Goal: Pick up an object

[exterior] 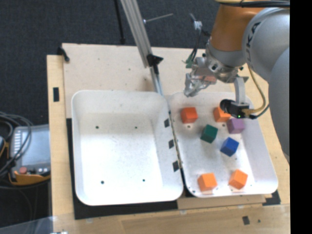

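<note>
Two shallow white plastic bins are seen side by side on a pale wooden bench (112,67). The left bin (83,106) fills the middle-left of the frame; the right bin (265,165) sits in the lower right. The grey arm with its orange band (234,23) enters from the upper right, and its metal two-finger gripper (195,87) is held over the far edge of the right bin, just above centre. Nothing is seen between its fingers; whether they are spread or closed cannot be told from this angle.

Seven small blocks are scattered in the right bin. An orange cube (189,114) lies just below the gripper, apart from it. A second orange cube (221,114) is found to its right, partly hidden by a black fitting on the arm, with a purple cube (236,125) just beside it. A dark green cube (209,133) and a blue cube (229,146) lie near the bin's middle. Two more orange cubes (207,182) (238,179) rest near the bin's lower edge.

A slanted aluminium pole (139,28) is seen at the upper centre, above the left bin.
</note>
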Robot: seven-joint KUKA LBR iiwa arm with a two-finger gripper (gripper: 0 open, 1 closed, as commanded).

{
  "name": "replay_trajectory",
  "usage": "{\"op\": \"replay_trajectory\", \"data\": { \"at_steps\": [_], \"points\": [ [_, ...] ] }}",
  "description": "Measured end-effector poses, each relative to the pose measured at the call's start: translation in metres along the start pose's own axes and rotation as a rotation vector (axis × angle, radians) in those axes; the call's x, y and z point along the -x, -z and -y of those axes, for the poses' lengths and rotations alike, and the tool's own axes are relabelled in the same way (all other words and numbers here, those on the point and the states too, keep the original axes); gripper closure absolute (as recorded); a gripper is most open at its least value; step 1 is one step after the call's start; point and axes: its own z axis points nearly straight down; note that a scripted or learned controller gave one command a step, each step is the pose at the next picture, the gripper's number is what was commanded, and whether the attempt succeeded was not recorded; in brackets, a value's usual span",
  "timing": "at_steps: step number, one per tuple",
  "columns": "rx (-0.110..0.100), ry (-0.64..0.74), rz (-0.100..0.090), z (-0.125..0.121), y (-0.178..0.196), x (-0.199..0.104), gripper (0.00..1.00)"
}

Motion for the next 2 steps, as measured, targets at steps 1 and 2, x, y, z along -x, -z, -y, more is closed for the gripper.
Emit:
{"op": "replay_trajectory", "data": {
  "at_steps": [1, 2],
  "points": [
    [-0.001, -0.001, 0.000, 0.008, -0.013, -0.042, 1.00],
    [-0.002, -0.001, 0.000, 0.008, -0.030, -0.090, 1.00]
  ]
}}
